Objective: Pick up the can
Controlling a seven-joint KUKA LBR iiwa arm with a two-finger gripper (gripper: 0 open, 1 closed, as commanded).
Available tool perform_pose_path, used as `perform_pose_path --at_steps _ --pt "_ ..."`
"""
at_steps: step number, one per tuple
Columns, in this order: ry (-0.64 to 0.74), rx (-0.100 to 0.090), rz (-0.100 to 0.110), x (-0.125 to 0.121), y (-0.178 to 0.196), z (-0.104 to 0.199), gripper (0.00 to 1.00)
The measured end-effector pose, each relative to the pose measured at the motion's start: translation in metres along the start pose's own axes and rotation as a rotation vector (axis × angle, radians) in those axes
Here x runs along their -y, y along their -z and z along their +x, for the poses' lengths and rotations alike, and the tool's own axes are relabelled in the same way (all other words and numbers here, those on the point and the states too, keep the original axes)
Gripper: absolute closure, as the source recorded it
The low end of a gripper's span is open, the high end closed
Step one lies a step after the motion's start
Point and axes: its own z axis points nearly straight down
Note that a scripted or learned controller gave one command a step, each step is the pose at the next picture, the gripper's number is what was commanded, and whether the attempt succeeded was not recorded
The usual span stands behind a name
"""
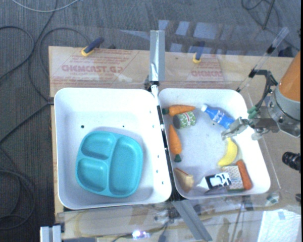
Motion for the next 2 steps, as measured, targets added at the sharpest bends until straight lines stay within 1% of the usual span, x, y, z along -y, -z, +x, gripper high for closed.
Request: perform_pose_path --at_steps 1,2 --pt "-0.033 0.0 0.001 -0.042 -0.078 0.061 0.0" --pt "-0.045 0.002 0.002 -0.087 -0.159 0.042 0.0"
